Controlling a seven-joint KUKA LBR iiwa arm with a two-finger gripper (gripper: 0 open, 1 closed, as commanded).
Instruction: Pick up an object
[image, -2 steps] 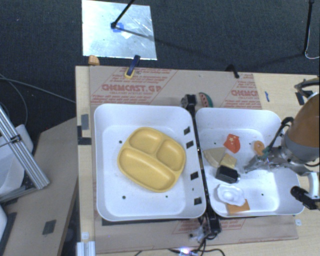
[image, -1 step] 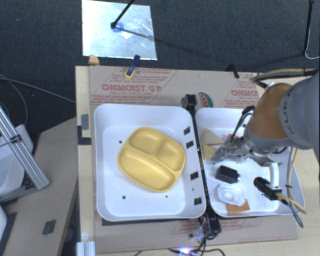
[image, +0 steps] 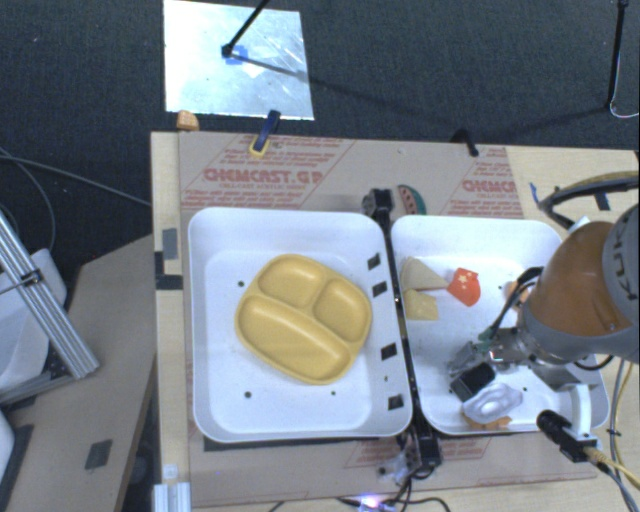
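My gripper (image: 478, 372) hangs low in the right bin (image: 540, 238), toward its near edge, with my grey wrist and the orange band (image: 585, 280) rising away at about two o'clock. Whether it is parted or clenched I cannot tell — the dark parts there blur together.

Just below the gripper, at roughly five o'clock and close beside it, lies a clear, pale plastic object (image: 490, 404), resting on the bin floor near the front wall. It looks to be under the tip rather than in a grasp, though I cannot say whether they touch.

At about twelve o'clock from the gripper, well apart, sits a small orange-red piece (image: 463, 286). At eleven o'clock lie two tan wedge-shaped blocks (image: 421, 287), one touching the other, hard by the divider.

The left bin (image: 215, 240), off at nine o'clock, holds a yellow divided tray (image: 303, 317) — lying slantwise, three compartments facing up.
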